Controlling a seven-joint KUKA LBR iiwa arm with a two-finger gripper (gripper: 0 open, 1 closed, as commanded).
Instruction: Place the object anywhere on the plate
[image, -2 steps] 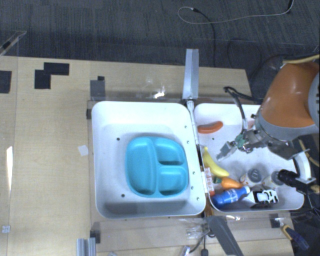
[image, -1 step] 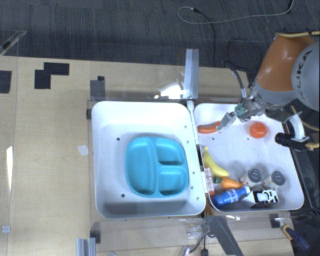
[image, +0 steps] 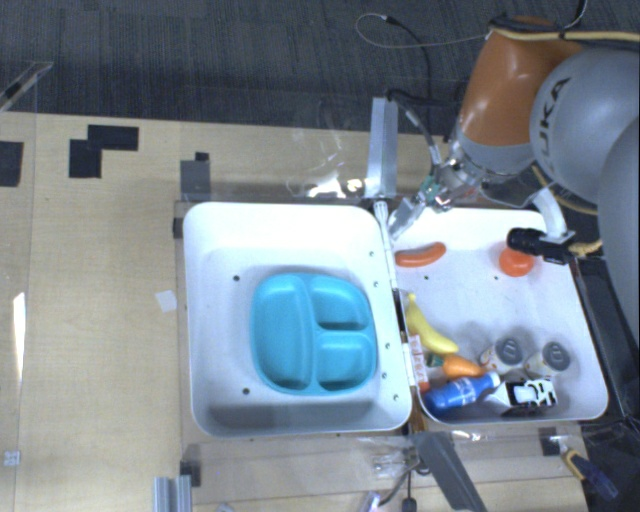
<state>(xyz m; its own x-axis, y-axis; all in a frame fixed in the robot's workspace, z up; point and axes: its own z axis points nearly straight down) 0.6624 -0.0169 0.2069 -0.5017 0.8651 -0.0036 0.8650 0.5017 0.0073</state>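
A blue plate (image: 310, 333) with three sections lies in the left white bin (image: 215, 290). The right white bin (image: 585, 330) holds the loose objects. My gripper (image: 432, 195) hangs over the far left corner of that bin, close to the divider between the bins. A red-orange sausage (image: 420, 254) lies just below it, apart from it. Nothing that I can see is held in the gripper.
In the right bin there are also a round orange piece (image: 516, 263), a banana (image: 428, 333), a small carrot-like piece (image: 463, 366), a blue bottle (image: 461, 392), two grey round pieces (image: 510, 350), and a black-and-white toy (image: 531, 394). A metal post (image: 382, 150) stands behind the divider.
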